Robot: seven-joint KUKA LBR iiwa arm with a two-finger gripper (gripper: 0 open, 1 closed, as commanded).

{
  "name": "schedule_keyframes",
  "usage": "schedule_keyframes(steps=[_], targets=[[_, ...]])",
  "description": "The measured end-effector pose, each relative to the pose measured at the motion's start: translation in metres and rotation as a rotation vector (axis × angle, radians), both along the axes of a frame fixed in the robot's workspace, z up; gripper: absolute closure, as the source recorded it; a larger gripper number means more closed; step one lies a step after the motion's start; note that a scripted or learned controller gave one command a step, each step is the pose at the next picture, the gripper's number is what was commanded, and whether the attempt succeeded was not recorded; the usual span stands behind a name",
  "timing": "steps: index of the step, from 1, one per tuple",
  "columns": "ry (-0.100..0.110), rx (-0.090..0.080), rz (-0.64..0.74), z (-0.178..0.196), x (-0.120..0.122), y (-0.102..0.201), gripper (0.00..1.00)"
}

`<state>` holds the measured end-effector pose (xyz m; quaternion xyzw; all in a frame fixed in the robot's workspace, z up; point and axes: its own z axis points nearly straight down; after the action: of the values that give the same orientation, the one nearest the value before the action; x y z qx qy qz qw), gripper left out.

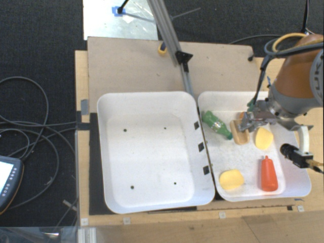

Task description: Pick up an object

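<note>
The right bin (304,186) holds several objects. A green bottle (216,124) lies near its left wall. A tan block (240,134) sits just right of the bottle. A pale yellow lemon-like piece (264,138) is right of the block. A round yellow object (231,179) and a red bottle (268,174) lie near the front. My gripper (248,121) hangs low over the top of the tan block, between the green bottle and the pale yellow piece. The arm covers the bin's far right corner.
The left bin (109,105) stands beside the right one, with black clips along the shared wall. A slanted metal pole (169,29) crosses the back of the bench. Cables lie on the floor at the left.
</note>
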<state>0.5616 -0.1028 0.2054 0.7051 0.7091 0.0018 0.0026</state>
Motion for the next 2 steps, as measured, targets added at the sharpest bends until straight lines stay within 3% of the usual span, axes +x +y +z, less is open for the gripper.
schedule_keyframes(steps=[2], targets=[[0.002, 0.003, 0.006, 0.013, 0.042, 0.111, 1.0]])
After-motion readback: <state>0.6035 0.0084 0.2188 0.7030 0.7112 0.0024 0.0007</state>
